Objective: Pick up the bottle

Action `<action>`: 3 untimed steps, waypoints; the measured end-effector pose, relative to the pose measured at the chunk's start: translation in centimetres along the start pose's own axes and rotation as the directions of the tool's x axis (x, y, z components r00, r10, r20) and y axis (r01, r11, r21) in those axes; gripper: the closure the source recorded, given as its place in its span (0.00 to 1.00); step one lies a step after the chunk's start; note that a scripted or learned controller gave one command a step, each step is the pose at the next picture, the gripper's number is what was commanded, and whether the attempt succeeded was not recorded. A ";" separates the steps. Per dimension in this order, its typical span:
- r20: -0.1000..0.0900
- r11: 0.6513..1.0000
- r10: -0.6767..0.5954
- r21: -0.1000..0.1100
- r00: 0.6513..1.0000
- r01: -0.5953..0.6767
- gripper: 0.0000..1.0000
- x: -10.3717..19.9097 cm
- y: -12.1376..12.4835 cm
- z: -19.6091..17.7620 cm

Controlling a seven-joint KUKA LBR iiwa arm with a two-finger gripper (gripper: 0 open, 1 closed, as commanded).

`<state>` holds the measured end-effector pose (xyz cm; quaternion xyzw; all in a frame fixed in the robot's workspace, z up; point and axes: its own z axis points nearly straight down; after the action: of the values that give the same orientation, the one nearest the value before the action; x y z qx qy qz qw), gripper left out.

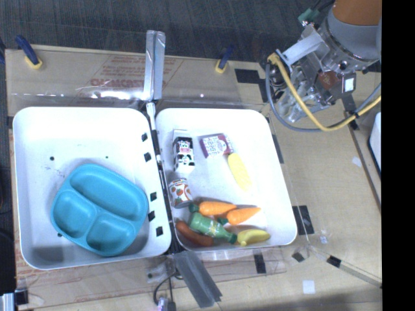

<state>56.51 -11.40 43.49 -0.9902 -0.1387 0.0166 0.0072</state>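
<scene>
At the near edge of the right bin (280,173), a cluster of toy food lies packed together: a dark red sausage-like piece (192,236), the green bottle (212,228) lying on its side across it, and a yellow banana-like piece (253,237) touching the bottle's right end. Just behind them two orange carrots (230,211) lie side by side, the bottle's upper edge pressed against them. To their left, against the divider between the bins, sits a small can (179,192) with a red and white label. Farther back are a yellow oblong piece (239,172), a purple carton (214,145) and a small black and white carton (183,152). The left bin (39,128) holds a blue divided plate (98,208), tilted toward its near side. Beyond the right bin's far right corner, the gripper (305,96) hangs over the bench, well apart from the bottle, wrapped in a yellow cable (305,123); whether it is spread or closed cannot be told.
</scene>
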 end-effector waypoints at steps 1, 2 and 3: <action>-0.024 1.000 0.011 -0.014 1.000 -0.011 1.00 2.1 10.2 11.5; -0.028 0.996 -0.090 -0.019 0.996 0.090 1.00 2.1 9.5 1.4; -0.025 0.995 -0.100 -0.017 0.995 0.099 1.00 2.2 9.2 0.5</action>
<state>61.17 -19.66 42.72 -0.9822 -0.1878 0.0022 0.0022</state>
